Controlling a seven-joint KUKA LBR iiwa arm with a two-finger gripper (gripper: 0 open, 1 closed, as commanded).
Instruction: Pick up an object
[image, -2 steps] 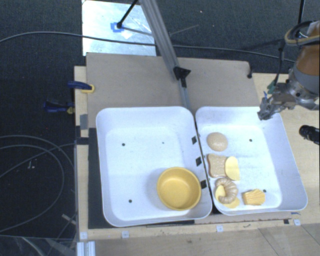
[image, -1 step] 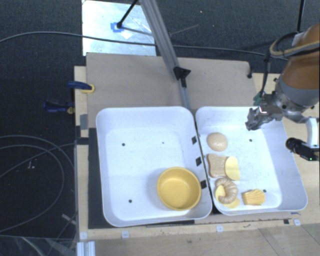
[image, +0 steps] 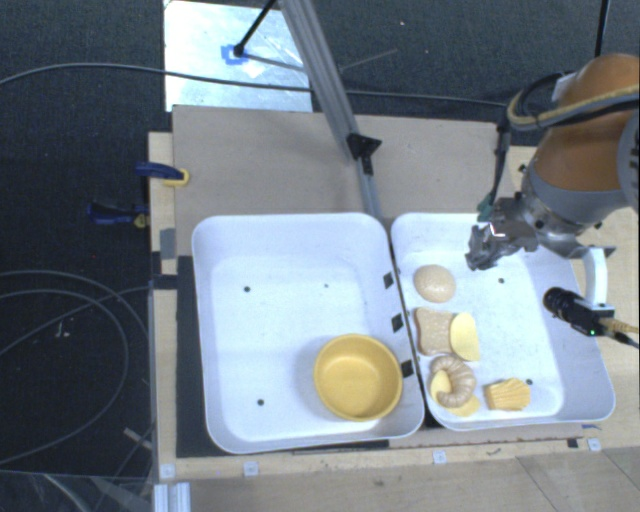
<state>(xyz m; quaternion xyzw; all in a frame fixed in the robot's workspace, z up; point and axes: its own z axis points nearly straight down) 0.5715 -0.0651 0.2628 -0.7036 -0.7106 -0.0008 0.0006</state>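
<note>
- Camera view looks down at a slant on the desk (image: 270, 150), where two shallow white bins sit side by side: the left bin (image: 230, 250) and the right bin (image: 570, 400).
- The left bin bears a yellow bowl (image: 358, 375) near its front right corner, upright and open to the camera.
- The right bin holds the small food-like pieces: a pale round bun (image: 434, 283) toward the back, a tan bread slice (image: 433, 331) just in front of it, a yellow chip (image: 465, 337) touching that slice's right edge, a curled croissant (image: 454, 381) nearer the front, and a ridged yellow piece (image: 507, 395) just beside it on the right.
- The tool (image: 484, 250) hangs over the back part of the right bin, to the right of the bun and apart from it; nothing is seen between its fingers, and whether they are spread or pressed together I cannot tell.
- Step in hand, as I judge it: the approach. No object is lifted, all lie on the bin floors.
- The bun looks the nearest candidate.
- The next move likely calls for shifting the tool left and forward over the bun, then lowering with the fingers astride its rounded top.
- The neighbouring slice lies close, so the descent should be centred to avoid nudging it.
</note>
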